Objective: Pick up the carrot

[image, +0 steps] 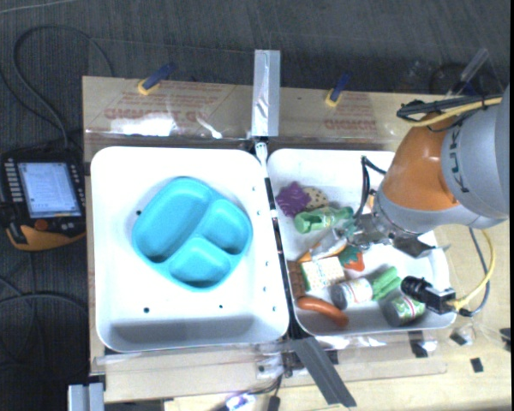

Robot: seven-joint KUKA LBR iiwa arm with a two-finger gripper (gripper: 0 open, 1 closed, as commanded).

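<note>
We find the gripper (pixel 357 232) low in the right bin (pixel 360 163), amid clutter; whether it is open or closed we cannot tell. The carrot (pixel 322 308) lies near the bin's front wall, just beside a box (pixel 323 273), apart from the gripper. The blue tray (pixel 193 230) sits in the left bin (pixel 111 255).

You're looking at a KUKA iiwa arm (pixel 478 165) with a rounded grey shell carrying dark lettering, a glossy orange band (pixel 415 178) above the wrist, and black cables looping alongside it.
</note>
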